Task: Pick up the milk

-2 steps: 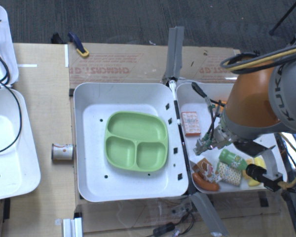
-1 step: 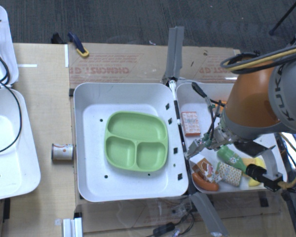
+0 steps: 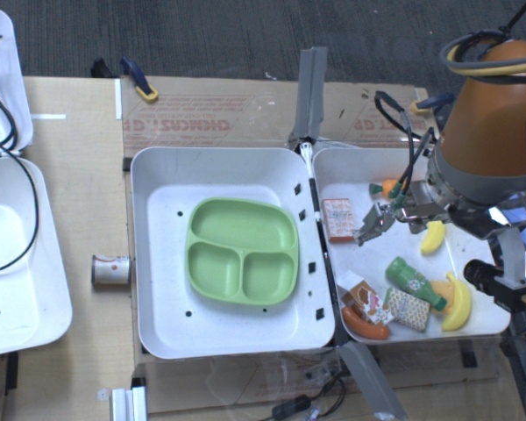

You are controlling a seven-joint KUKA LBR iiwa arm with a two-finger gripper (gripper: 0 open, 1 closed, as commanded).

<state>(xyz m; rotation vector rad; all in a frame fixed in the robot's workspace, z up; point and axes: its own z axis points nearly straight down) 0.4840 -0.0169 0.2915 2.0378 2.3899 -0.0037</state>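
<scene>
The milk [image 3: 338,218] is a small white and red carton lying flat in the left part of the right bin [image 3: 351,160], close to the divider. My gripper [image 3: 368,231] hangs just right of the carton, slanting down towards the left, its tip a short way from the carton's lower right corner. Nothing shows in the gripper. The arm's orange band and grey wrist hide part of the bin's back right area.
A green bottle [image 3: 414,283], two bananas [image 3: 457,305] [image 3: 432,236], a hot dog [image 3: 366,324], two small cartons [image 3: 408,310] [image 3: 366,298] and an orange item [image 3: 388,186] lie in the right bin. The left bin [image 3: 158,261] holds a green divided plate [image 3: 242,251].
</scene>
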